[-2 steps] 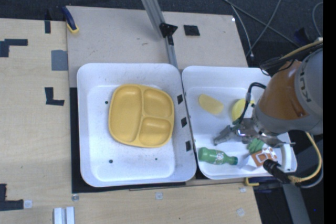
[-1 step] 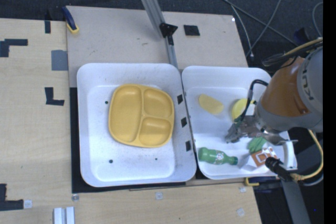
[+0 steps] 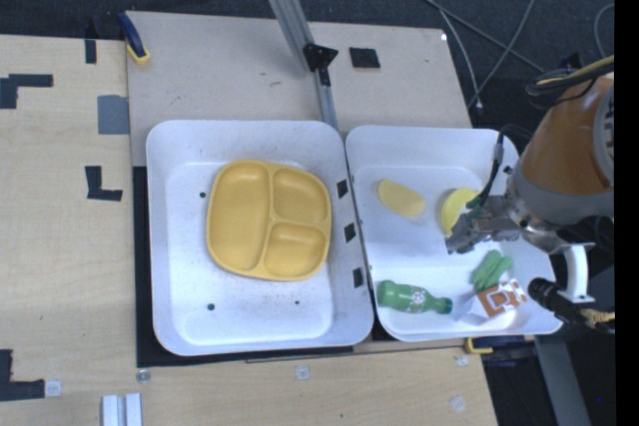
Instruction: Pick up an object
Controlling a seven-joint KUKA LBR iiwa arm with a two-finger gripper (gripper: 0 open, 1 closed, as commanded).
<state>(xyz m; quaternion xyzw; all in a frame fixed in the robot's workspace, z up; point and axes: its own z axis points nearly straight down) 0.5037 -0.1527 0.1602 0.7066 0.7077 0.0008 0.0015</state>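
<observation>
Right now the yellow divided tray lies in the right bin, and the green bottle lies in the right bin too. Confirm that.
Not quite. The camera view shows the yellow divided tray in the left bin. The green bottle does lie in the right bin.

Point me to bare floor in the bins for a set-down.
Right bin: bare strip along its far wall, behind the pale yellow piece. Crowded near the gripper, green bottle and carton. Left bin: bare margins around the yellow tray, widest in front.

You are finding open floor in the right bin (image 3: 419, 147) around the yellow piece (image 3: 401, 199); the arm (image 3: 564, 165) is blocking the crowded right side, where the green bottle (image 3: 412, 297) is lying.
</observation>
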